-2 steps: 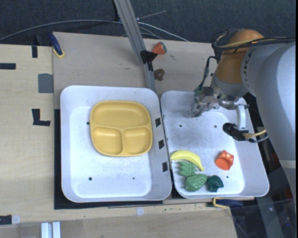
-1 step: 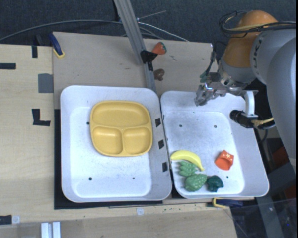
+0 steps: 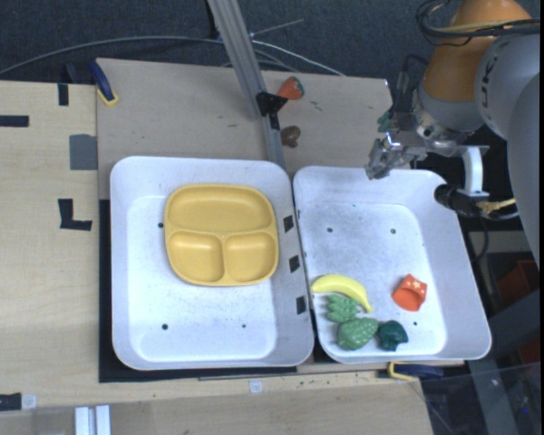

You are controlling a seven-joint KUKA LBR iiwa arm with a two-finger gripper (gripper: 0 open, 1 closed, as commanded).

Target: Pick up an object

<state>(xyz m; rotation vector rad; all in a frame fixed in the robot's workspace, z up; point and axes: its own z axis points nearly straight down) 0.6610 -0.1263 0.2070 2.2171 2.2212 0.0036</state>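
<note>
In the right bin point(image 3: 390, 208), near its front edge, lie a yellow banana point(image 3: 343, 288), two light green bumpy toys point(image 3: 349, 323), a dark green piece point(image 3: 393, 334) and an orange-red block point(image 3: 410, 293). My gripper point(image 3: 379, 167) hangs over the right bin's far rim, well away from these objects, with nothing visible between its fingers. The arm comes in from the upper right.
The left bin point(image 3: 136, 243) holds a yellow divided plate point(image 3: 221, 233). A grey metal bar point(image 3: 240, 43) slants down to the gap between the bins. A small orange object point(image 3: 292, 87) and a brown one point(image 3: 291, 136) lie on the bench behind the bins.
</note>
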